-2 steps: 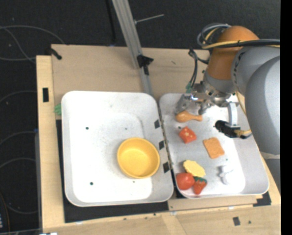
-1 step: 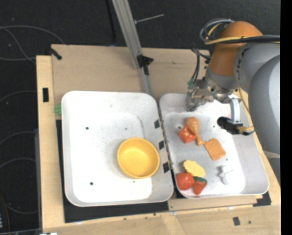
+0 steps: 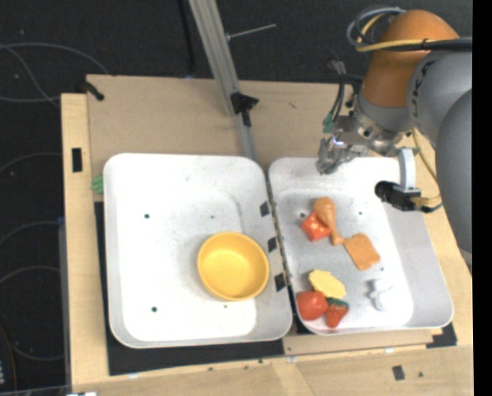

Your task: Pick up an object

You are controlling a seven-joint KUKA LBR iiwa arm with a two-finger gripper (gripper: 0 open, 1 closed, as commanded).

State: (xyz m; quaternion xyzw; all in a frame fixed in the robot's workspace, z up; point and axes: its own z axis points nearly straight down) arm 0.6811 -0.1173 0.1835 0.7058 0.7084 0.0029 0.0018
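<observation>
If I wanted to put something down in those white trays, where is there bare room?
The left bin is bare apart from the yellow bowl near its lower right. The right bin is crowded in the middle with toy food; its upper edge lies under the gripper.

Tan bench bears two white bins side by side (touching): left bin, right bin

The grey arm reaches in from the right, bent down from the upper right corner; its orange band sits above the wrist; cables loop over the top of the band; the gripper points down and leftward, small and dark at the arm's end.
</observation>
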